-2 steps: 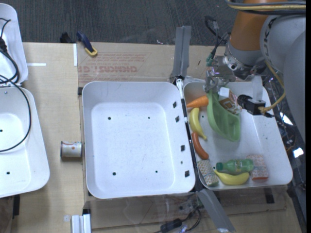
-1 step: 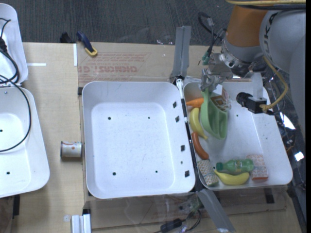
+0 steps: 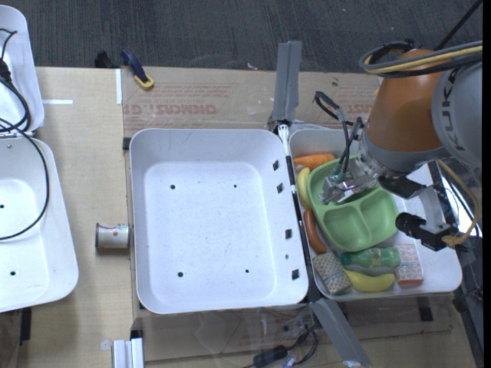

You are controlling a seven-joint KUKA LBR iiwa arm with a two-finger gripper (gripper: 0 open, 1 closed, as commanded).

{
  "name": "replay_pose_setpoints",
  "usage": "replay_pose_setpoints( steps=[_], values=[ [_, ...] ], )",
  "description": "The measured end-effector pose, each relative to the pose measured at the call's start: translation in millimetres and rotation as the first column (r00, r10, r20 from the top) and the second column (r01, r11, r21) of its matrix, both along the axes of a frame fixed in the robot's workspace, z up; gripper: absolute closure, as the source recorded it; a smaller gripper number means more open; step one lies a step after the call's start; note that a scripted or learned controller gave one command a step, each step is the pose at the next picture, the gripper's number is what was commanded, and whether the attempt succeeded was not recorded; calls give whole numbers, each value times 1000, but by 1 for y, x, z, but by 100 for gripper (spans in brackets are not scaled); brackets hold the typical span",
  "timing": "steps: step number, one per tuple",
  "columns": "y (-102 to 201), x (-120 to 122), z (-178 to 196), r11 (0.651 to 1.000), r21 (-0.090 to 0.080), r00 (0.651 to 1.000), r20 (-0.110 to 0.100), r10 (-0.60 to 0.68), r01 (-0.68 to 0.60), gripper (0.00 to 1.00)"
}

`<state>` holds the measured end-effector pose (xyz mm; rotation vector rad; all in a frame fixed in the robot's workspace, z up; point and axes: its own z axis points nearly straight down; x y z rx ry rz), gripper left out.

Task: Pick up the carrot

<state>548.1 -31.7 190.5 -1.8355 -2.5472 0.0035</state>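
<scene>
An orange carrot (image 3: 314, 160) lies at the far left corner of the right bin (image 3: 453, 278), partly tucked behind a yellow banana (image 3: 303, 186). A second orange-red piece (image 3: 313, 233) sits along the bin's left wall beside a green divided plate (image 3: 360, 221). My gripper (image 3: 338, 187) hangs low over the plate's far left rim, just to the right of and nearer than the carrot. The grey and orange arm (image 3: 410, 121) covers the bin's far right part.
The front of the right bin holds a green bottle (image 3: 373, 258), another banana (image 3: 370, 282), a textured beige pad (image 3: 328, 267) and a small pink box (image 3: 410, 264). The left bin (image 3: 138, 205) adjoins it. A small can (image 3: 113, 236) lies on the bench.
</scene>
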Motion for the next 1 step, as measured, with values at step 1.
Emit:
replay_pose_setpoints(
  steps=[1],
  values=[
    [55,17,0,928,-2,928,1,-372,372,100]
  ],
)
